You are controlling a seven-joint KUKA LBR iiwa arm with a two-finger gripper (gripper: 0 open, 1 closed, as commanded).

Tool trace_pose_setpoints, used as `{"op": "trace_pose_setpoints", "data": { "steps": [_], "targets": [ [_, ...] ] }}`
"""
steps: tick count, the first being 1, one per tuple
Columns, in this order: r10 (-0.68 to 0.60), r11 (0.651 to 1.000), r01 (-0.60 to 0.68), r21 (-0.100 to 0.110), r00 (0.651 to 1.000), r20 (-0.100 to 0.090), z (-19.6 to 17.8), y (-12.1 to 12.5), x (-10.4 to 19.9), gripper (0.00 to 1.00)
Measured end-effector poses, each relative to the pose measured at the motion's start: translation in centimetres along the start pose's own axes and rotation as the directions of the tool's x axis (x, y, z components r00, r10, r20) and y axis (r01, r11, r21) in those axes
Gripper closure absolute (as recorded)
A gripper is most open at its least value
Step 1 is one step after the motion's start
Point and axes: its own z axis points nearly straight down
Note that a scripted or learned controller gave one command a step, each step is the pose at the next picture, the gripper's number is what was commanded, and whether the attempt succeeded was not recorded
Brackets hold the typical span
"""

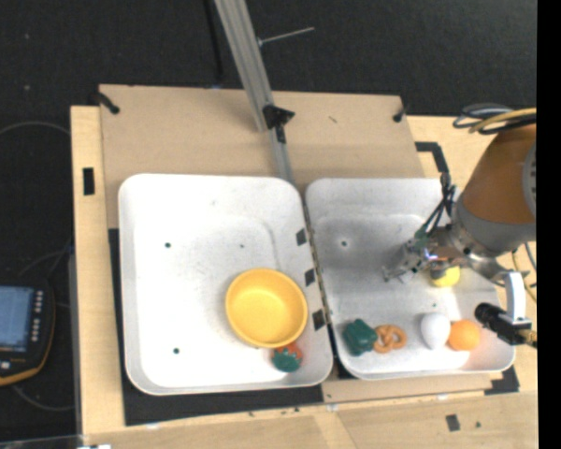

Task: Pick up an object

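Small yellow round object [442,274] sits in the right white bin [374,204], just beside the gripper [419,255]; jaw state unclear. Approached off-centre, it may roll toward the orange ball [464,335].

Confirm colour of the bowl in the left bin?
Yellow bowl, clearest in the camera view.
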Motion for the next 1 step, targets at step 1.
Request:
{"op": "trace_pose_setpoints", "data": {
  "steps": [1],
  "targets": [
    [0.0,1.0,0.0,-0.001,1.0,0.002,4.29,-0.01,-0.14,0.0]
  ]
}}
